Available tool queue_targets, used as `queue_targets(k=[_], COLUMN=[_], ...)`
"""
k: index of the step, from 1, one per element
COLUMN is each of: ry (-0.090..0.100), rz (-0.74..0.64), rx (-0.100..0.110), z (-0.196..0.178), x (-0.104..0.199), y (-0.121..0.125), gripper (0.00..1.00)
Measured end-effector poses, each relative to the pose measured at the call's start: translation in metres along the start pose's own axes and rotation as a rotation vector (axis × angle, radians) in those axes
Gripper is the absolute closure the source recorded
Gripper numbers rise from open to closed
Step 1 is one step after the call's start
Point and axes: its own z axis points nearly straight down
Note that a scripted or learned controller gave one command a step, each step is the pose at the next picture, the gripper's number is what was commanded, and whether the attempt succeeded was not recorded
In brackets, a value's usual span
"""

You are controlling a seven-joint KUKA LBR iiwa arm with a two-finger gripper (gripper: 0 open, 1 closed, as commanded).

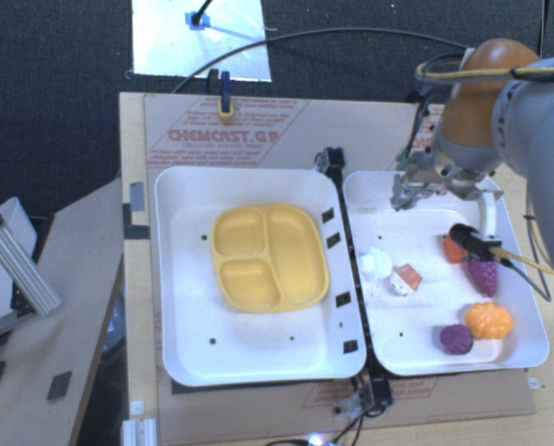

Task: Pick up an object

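Both white bins, the left bin [179,277] and the right bin [528,342], look like smooth moulded plastic with a soft sheen. The yellow divided tray [268,256] in the left bin is matt plastic, smooth in its compartments. Under the bins, the brown board [258,128] printed with red letters reads as dull cardboard or protective paper. At upper left of the frame a reflective sheet [165,26] shines like foil against rough dark carpet-like fabric [54,63]. The arm [537,110] has a satin grey shell and a glossy orange band [486,72].
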Motion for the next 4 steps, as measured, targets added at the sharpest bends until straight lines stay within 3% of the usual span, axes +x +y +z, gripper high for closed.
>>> queue_targets(k=[1,2,4], ry=[-0.001,0.000,0.002], rz=[-0.002,-0.002,-0.005], rx=[-0.004,0.001,0.006], z=[-0.065,-0.090,-0.090], x=[0.000,0.000,0.113], y=[0.006,0.008,-0.040], gripper=[1.00,1.00,1.00])
